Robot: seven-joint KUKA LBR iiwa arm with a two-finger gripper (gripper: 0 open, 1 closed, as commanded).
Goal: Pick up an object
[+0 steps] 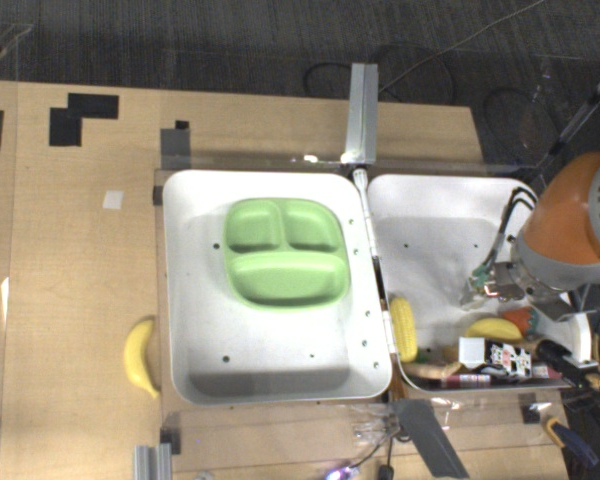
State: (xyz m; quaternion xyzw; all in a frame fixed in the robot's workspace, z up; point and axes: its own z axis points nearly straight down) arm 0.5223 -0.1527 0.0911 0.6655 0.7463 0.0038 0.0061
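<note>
My gripper [486, 288] hangs low over the right bin [430, 228], near its right side, below the orange band of the arm [570, 223]. Just under and in front of it lie a yellow banana-like fruit [494, 328] and a red object [521, 318], partly hidden by the wrist. A yellow corn cob [404, 328] rests against the bin's left wall. Along the front wall sit a small white box [471, 350], a printed black-and-white pack [510, 358] and a brown stick-like item [438, 371].
The left bin [190, 268] holds a green divided plate [284, 251]. A yellow banana [140, 356] lies on the wooden bench, outside the left bin's front left corner. A metal post [361, 113] rises behind the divider between the bins. Cables run at the right.
</note>
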